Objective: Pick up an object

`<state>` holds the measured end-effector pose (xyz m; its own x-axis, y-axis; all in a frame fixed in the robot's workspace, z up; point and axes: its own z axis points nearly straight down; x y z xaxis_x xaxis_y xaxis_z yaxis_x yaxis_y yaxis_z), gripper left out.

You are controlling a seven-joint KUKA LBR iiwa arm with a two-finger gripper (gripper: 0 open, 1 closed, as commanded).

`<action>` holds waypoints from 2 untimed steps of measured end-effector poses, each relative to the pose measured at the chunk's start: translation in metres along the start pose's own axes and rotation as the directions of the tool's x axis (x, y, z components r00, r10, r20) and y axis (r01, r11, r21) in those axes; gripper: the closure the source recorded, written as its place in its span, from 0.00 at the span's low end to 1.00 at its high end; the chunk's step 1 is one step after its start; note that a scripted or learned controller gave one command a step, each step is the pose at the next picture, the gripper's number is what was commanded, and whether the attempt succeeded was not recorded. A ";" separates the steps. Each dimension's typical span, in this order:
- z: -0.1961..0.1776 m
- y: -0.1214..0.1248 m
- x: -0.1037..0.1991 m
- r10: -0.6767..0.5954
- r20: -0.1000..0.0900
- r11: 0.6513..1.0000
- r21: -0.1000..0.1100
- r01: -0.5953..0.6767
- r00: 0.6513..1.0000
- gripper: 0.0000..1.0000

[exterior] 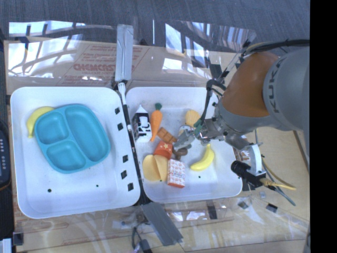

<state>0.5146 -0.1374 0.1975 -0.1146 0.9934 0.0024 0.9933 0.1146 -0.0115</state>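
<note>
My tool (pixel 185 139) sits low in the right bin (pixel 224 186), near that bin's centre, with the arm (pixel 263 94) coming in from three o'clock. I cannot tell from this slanted overhead view how the tool is set, nor whether anything sits in it; the metal parts blur into the clutter beneath.

Straight under the tip there is a small dark brown piece (pixel 180 153), and I judge that to be the likeliest target. Touching the tool's zone at nine o'clock is a brown waffle-like block (pixel 166 136), with a red strawberry-like piece (pixel 164 149) just beside it at seven o'clock. At four o'clock lies a yellow banana (pixel 204 159), apart from the rest, which I judge would make the easier pick. At twelve o'clock a pale rounded piece (pixel 192 118) rests near the wrist.

Further out at ten o'clock lie an orange carrot (pixel 156 121) and a black-and-white carton (pixel 140 125) against the bin's left wall. At seven o'clock, a yellow half-round (pixel 150 168) touches a red-and-white packet (pixel 176 173); its print is too small to read.

The toys crowd the bin's left half, so a clean grip will be hard, I think.

The left bin (pixel 31 194) carries a blue divided plate (pixel 72 136) and a second banana (pixel 36 118) tucked at its ten o'clock edge.

On the worktop behind, a cardboard sheet (pixel 89 65) reads roughly "CHEMCAST"; the arm shows part of "KUKA".
</note>
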 end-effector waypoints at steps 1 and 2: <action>0.078 0.060 -0.014 -0.062 0.019 0.997 -0.046 0.063 0.998 0.00; 0.084 0.091 -0.041 -0.063 0.018 0.997 -0.047 0.064 0.998 0.00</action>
<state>0.6083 -0.1674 0.1128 -0.1771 0.9841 -0.0147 0.9835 0.1775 0.0362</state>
